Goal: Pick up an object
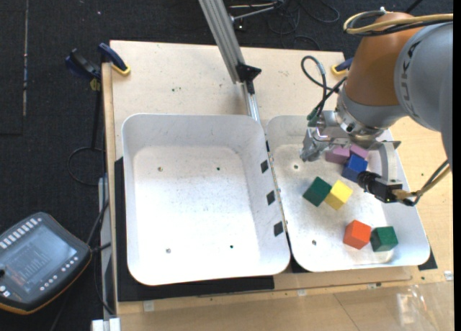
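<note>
A wooden bench [180,78] seen from above at a slant carries two shallow white bins side by side. The left bin [144,135] is the larger in view, its floor speckled with small dark marks. The right bin [299,247] holds several small blocks. A grey robot arm [425,70] with an orange band [378,63] above the wrist reaches in from the right and hangs over the far part of the right bin, with its gripper [311,151] low near the bin's back left area. Whether its jaws are spread or pressed together cannot be told from this angle, and no block can be seen between them. Just right of the gripper lies a pink block [337,155], with a blue block [355,165] touching it on the near right side. Nearer the middle of the bin a dark green block [316,192] and a yellow block [340,194] sit pressed together. Towards the front right an orange block [357,234] sits beside a second green block [384,238]. A slanted metal pole [220,24] crosses the bench from the top, and a handheld control pendant [36,261] lies on the dark floor at lower left
</note>
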